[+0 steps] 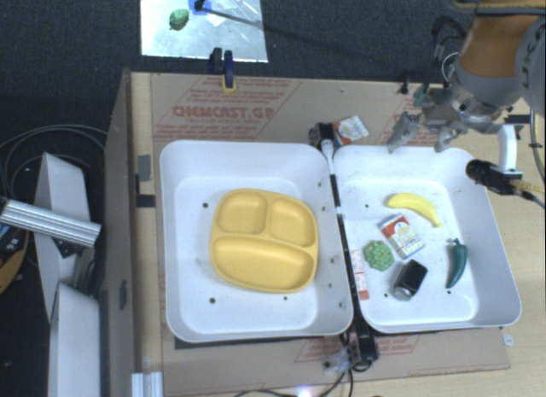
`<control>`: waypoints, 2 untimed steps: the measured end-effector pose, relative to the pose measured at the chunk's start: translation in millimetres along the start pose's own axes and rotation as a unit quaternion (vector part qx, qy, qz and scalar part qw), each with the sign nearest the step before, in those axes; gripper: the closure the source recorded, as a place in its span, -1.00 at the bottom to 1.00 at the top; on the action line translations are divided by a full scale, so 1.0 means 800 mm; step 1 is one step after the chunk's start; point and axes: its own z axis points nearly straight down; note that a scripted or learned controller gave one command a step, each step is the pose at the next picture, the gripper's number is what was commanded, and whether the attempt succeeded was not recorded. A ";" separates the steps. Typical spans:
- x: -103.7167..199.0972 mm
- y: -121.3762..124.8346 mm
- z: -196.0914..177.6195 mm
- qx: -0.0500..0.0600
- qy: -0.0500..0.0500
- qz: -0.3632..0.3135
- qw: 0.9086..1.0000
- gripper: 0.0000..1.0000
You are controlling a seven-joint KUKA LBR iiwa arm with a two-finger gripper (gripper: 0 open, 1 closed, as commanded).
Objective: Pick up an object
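black can (410,278) low in right bin (490,216), well apart from open, empty pincer (424,134) above

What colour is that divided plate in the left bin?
The divided plate is yellow all over, plain to see in the camera view from above.

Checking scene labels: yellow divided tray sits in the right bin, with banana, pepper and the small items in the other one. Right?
Not quite. The camera view shows the yellow divided tray in the left bin. The banana, green pepper and the small items lie in the right bin.
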 end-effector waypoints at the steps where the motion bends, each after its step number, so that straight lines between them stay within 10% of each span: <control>1: 0.009 -0.076 0.066 0.001 0.000 0.001 1.000 -1.00; 2: -0.030 -0.099 0.204 0.000 0.000 0.001 1.000 -1.00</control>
